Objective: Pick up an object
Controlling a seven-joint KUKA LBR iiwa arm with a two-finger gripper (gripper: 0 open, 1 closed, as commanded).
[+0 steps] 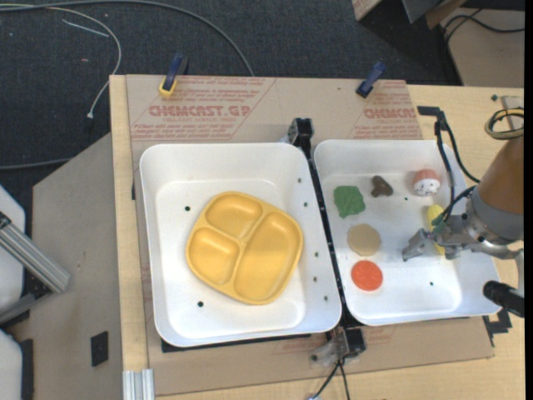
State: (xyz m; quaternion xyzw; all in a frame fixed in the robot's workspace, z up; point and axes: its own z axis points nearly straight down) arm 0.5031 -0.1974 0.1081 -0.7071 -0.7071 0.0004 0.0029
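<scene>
Left bin [158, 223]: we note a yellow divided plate [244, 246] | Right bin [400, 302]: green piece [349, 200], brown lump [381, 187], tan disc [364, 240], red disc [367, 276], red-white ball [425, 182], yellow thing [435, 217] part-hidden by gripper [423, 244]; grip state unreadable | Board [200, 107]: "CHEMCAST GP".

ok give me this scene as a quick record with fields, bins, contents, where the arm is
left bin: yellow divided plate
right bin: green piece, brown piece, tan disc, red disc, red-and-white piece, yellow piece
arm: over the right bin's right side
gripper: low, right of the tan disc, beside the yellow piece
held: nothing seen between the jaws
</scene>
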